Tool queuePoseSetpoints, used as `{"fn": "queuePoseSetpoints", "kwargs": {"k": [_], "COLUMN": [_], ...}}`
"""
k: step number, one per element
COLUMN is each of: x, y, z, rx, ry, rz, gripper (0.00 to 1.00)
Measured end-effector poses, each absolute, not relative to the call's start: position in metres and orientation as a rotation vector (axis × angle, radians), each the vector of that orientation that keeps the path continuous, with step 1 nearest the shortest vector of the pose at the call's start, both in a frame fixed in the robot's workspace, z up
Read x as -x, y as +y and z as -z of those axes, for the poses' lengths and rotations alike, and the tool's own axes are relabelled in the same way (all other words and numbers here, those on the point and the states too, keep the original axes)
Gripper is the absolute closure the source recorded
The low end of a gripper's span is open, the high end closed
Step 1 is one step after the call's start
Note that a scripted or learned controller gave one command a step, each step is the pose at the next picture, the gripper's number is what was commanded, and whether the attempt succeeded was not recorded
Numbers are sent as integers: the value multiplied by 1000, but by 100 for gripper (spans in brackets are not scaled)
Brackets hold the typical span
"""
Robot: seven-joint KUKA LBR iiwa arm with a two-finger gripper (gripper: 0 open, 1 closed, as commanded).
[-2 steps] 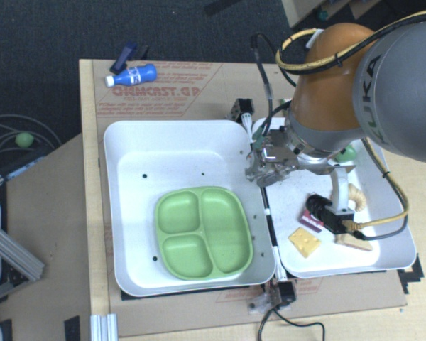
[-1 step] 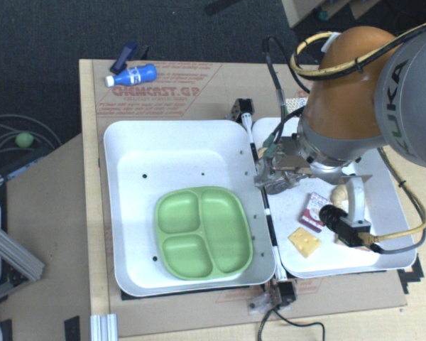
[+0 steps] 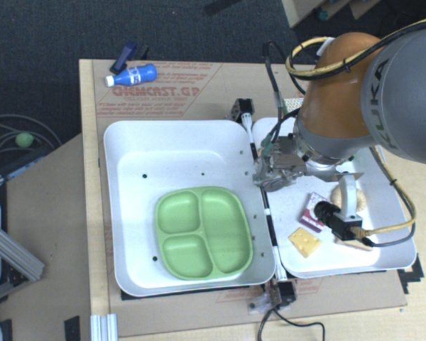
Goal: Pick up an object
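Dark carpet surrounds the desk [image 3: 156,91]. Beside the right bin [image 3: 390,258] rim lies a yellow cheese wedge [image 3: 304,241], judged light, soft and smooth; grip its flat sides. Hand [image 3: 273,170] hovers near the divider; opening cannot be determined.

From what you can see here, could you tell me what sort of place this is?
Probably a robotics lab bench: a KUKA arm over two white bins, loose cables on dark carpet, and test items such as a green tray.

2 white bins [image 3: 128,190]; 1 green divided plate [image 3: 202,231]; 1 yellow block [image 3: 304,241]; 1 blue bottle [image 3: 133,75].
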State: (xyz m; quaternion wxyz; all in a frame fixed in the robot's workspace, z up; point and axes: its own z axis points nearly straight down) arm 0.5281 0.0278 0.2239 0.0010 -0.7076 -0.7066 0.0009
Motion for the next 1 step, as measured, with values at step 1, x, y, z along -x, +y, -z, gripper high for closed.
{"fn": "queuePoseSetpoints", "kwargs": {"k": [1], "x": [-532], "y": [-4], "z": [-233], "rx": [2224], "ry": [-2221], "rz": [1], "gripper": [100]}}
